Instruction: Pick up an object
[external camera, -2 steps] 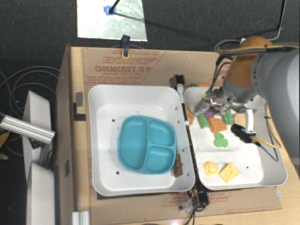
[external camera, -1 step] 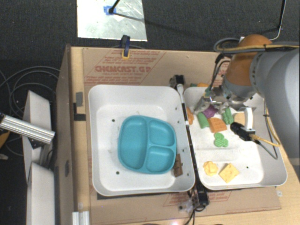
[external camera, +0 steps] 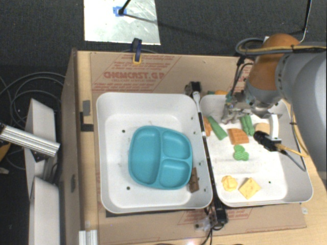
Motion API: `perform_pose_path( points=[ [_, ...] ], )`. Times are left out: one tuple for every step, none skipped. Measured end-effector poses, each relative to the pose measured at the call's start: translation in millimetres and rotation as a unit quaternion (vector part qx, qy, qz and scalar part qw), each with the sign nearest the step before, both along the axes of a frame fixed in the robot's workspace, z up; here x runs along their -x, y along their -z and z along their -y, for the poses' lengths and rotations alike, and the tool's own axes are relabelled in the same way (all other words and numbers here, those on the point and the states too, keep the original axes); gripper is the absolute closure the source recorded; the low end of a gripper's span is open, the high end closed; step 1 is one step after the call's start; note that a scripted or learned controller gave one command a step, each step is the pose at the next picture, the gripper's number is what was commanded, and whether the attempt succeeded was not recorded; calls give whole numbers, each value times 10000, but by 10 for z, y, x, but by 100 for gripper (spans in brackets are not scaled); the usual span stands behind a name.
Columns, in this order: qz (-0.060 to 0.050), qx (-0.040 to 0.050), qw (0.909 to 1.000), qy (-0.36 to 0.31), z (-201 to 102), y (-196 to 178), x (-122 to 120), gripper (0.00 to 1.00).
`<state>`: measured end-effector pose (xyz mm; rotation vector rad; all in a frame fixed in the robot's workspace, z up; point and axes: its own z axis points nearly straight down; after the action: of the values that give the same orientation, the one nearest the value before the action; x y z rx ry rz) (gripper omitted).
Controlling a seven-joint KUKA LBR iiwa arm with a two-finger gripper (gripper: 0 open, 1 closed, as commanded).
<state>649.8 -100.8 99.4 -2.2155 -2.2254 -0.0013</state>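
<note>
Several small toy foods scattered in right bin (external camera: 299, 185): green stick (external camera: 216, 128), orange square (external camera: 237, 136), green lump (external camera: 240, 153), two yellow pieces (external camera: 229, 182) near front. Gripper (external camera: 234, 111) lowered over bin's far end, just above green stick; finger state cannot be told. Teal divided plate (external camera: 160, 156) seen in left bin (external camera: 110, 137) on desk.

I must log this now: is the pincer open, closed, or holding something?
Pincer: cannot be told; it hangs low over the right bin, near the green stick.

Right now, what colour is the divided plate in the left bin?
Light blue, a teal shade; the divided plate shows clearly in the camera view.
</note>
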Motion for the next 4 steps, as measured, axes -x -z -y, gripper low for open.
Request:
perform_pose_path(
  points=[
    [29,7,10000,-6,-5,6,-9,0],
    [41,15,10000,0,-139,110,-16,0],
    [49,22,10000,10,-133,118,165,0],
    [31,17,10000,4,-149,125,109,0]
  ],
)
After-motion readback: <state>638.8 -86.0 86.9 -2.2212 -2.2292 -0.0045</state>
